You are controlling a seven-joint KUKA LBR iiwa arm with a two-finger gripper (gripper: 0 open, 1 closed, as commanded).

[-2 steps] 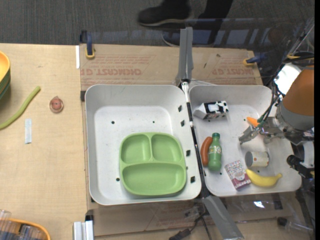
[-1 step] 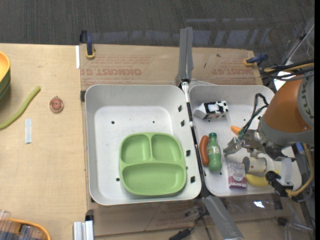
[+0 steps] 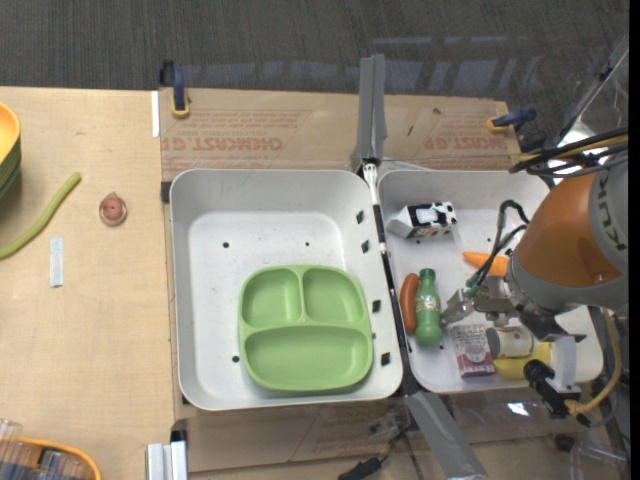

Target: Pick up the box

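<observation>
**Gripper low in the right bin, box at the far end**

Gripper (image 3: 470, 303) hangs low over the right bin (image 3: 440, 183), near the middle of it. You cannot tell from the picture how it is set. It sits just above a small pink and white packet (image 3: 472, 353) that lies flat on the bin floor. Nothing can be seen held in it.

The box (image 3: 425, 220) is small, white with black spots like a cow. It lies at the far end of the right bin, close to the wall between the two bins. It is apart from the gripper.

A green bottle (image 3: 428, 308) lies just beside the gripper, on the side toward the left bin. A red sausage-shaped toy (image 3: 409, 301) lies next to the bottle, by the bin wall. An orange carrot-like thing (image 3: 480, 261) peeks out behind the arm (image 3: 570, 238). Something yellow (image 3: 515, 368) lies near the packet, partly under the arm.

The left bin (image 3: 200, 228) holds a green plate with three sections (image 3: 305, 326).

On the counter (image 3: 80, 348) to the left lie a green bean-like strip (image 3: 45, 215) and a small pink round thing (image 3: 113, 208).
</observation>
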